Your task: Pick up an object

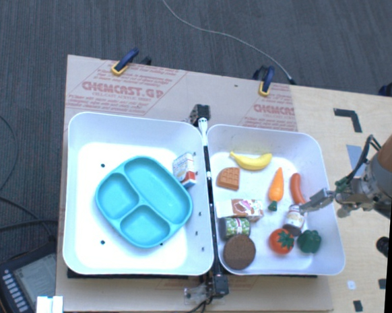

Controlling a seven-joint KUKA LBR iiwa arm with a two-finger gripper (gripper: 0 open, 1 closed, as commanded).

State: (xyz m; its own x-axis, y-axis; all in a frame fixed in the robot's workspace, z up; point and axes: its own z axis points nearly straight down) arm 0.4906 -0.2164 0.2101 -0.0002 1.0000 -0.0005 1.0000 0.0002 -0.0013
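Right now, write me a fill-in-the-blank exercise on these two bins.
1. The blue divided plate lies in the ____ bin.
2. The banana lies in the ____ bin.
3. The tomato sits beside the green ____.
4. The carrot is coloured ____.

Missing words: left; right; broccoli; orange

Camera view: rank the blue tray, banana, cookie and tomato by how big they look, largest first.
1. Blue tray, by far the largest.
2. Banana and cookie: one long and thin, the other round, too alike in area to rank.
3. Tomato, smallest.
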